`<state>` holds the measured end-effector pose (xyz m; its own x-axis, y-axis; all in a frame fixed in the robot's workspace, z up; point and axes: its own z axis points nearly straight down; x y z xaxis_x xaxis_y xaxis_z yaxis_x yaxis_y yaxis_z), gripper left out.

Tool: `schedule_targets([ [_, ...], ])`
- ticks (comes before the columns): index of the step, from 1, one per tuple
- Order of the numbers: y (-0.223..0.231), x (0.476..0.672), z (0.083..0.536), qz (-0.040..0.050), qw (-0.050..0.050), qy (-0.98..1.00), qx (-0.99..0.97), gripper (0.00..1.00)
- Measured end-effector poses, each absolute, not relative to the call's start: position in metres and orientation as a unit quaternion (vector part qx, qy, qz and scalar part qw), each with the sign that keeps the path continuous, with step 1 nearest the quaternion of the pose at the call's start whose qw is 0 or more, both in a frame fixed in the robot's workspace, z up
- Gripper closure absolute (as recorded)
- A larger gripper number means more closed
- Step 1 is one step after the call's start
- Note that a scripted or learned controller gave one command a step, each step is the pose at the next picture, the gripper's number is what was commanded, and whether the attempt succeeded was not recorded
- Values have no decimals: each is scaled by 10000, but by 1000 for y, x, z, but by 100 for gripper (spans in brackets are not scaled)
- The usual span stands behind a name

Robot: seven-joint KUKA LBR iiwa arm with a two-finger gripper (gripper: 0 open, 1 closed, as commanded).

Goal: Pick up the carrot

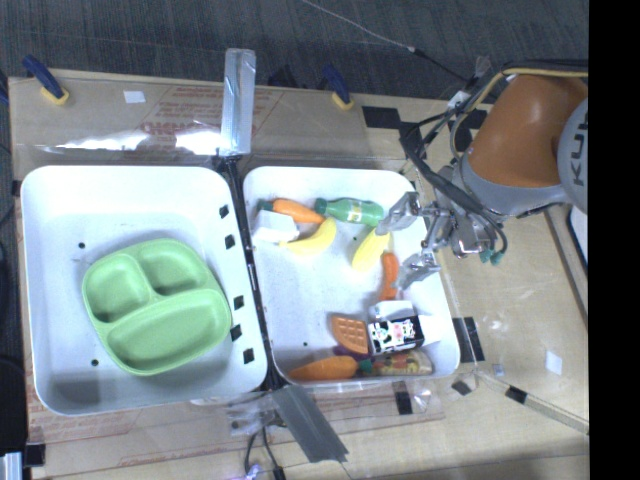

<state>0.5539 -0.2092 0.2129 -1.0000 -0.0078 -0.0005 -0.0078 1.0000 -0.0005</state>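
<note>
Three orange carrot-like pieces lie in the right bin (300, 298). A small upright one (388, 274) sits near the right wall, a second (297, 209) lies at the back left beside a green bottle (350, 209), and a long one (322, 369) rests along the front wall. My gripper (408, 240) hangs over the bin's right side. It is open, one fingertip near the bottle's cap and the other just right of the small carrot. Nothing is between the fingers.
Two yellow banana pieces (315, 236) (368, 246), a white item (272, 230), a brown waffle (348, 333), a black-and-white carton (395, 333) and small toys crowd the right bin. A green divided plate (155, 303) lies in the left bin (60, 218).
</note>
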Motion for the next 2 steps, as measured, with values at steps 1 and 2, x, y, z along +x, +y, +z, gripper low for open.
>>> schedule_targets([
  [1,-174,515,122,12,-20,9953,-963,0],
  [2,-155,487,107,-14,60,9997,216,0],
])
